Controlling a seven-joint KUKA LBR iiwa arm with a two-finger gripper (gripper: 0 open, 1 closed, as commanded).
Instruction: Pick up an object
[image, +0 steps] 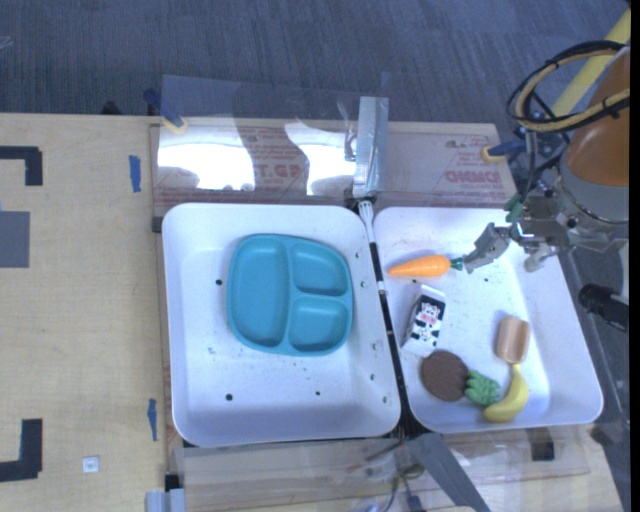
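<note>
The small orange toy carrot with a green stalk (422, 266) lies on its side near the back of the right shallow white bin (560, 330), tip toward the divider, stalk toward the arm. The hand (512, 248) hangs just beside the stalk end, above the bin's back right part; its two grey fingers are spread apart, one (487, 246) reaching down almost to the green stalk, the other (541, 255) well off to the side. Nothing sits between them, so the hand is released and the carrot rests free on the bin floor.

Nearer the front of the same bin lie a small white card printed with a black-and-white cow (427, 320), a round dark brown disc (443, 375), a green leafy plastic piece (482, 387) touching the disc, a yellow toy banana (510, 396) just beside the leaf, and a tan rounded block (512, 339) above the banana.

The left shallow white bin (200, 380) holds a turquoise divided plate with three compartments (290, 294). Both bins rest on the pale wooden table (75, 300). The grey arm with its orange band (602, 155) enters from the right, with yellow and black cables (560, 85) looped above it.
</note>
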